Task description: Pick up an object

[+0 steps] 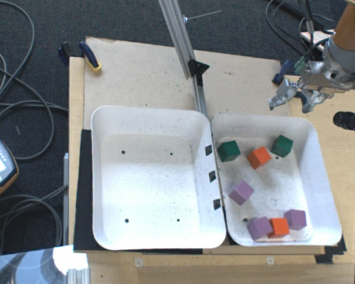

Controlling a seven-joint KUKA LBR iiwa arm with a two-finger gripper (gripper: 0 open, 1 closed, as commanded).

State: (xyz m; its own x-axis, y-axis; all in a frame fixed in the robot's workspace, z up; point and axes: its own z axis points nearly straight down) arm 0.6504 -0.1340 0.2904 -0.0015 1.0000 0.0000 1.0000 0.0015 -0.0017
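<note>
My gripper [294, 102] hangs high above the far rim of the right bin [322, 170], open, with nothing between its fingers. Below it in the bin lie several small cubes. A green cube [228, 150], an orange cube [259, 157] and a second green cube [282, 145] sit in the far half. One purple cube [241, 192] lies alone near the middle. At the near edge a purple cube [259, 227], an orange cube [278, 227] and another purple cube [296, 219] are bunched together, touching.
The left bin [105, 164] adjoins the right one along a divider with black clips [212, 176]. A slanted metal pole [180, 34] rises behind the bins. A blue and yellow clamp [90, 55] sits at the board's far left corner.
</note>
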